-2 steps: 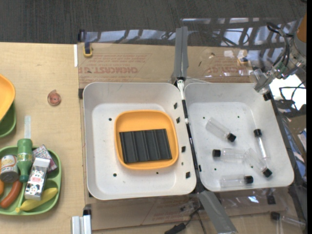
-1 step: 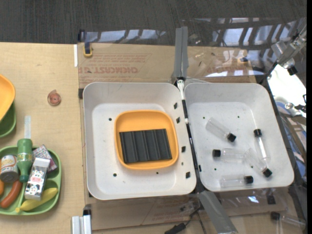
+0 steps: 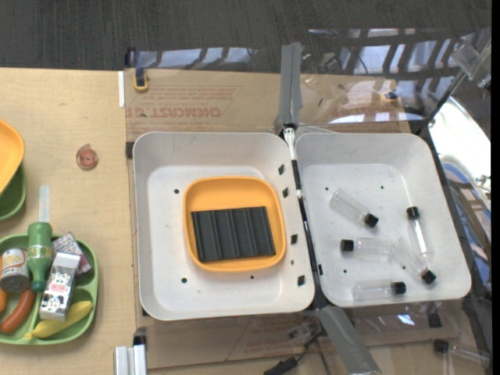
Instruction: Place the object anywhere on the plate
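Orange is what marks your plate (image 3: 234, 196): it sits in the left bin (image 3: 156, 233), with a dark ribbed insert (image 3: 234, 233) lying on it. To your far left on the bench, a green tray (image 3: 82, 319) holds toy food and a green bottle (image 3: 39, 255). In the right bin (image 3: 445, 201) you see clear vials with black caps, scattered and well apart from the plate: one (image 3: 350, 208) toward the upper middle, one (image 3: 418, 229) at the right, one (image 3: 367, 246) central, one (image 3: 377, 290) near the front wall.

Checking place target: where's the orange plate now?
The orange plate sits in the middle of the left bin, a dark ridged slab on it; clear vials lie in the right bin.
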Controlling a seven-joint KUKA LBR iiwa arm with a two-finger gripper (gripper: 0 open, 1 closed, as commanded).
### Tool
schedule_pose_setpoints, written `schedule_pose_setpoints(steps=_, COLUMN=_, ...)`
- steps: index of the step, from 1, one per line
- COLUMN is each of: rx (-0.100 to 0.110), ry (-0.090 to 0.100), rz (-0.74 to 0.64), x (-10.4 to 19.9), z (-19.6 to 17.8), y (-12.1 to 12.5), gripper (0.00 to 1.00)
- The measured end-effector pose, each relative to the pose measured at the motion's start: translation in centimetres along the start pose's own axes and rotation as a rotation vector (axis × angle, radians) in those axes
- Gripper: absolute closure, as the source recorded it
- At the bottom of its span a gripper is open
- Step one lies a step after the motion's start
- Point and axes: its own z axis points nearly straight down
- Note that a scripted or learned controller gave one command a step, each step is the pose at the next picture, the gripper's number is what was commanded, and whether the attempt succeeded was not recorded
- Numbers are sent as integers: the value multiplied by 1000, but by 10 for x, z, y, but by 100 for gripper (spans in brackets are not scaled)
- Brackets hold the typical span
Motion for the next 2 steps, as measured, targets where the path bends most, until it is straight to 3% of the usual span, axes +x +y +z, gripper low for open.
schedule_pose_setpoints(steps=1, rx=0, ry=0, rz=0, x=0, z=0, y=0, gripper=0)
schedule_pose_setpoints(steps=2, rx=0, ry=3, rz=-205, x=38, z=34, y=-32, gripper=0)
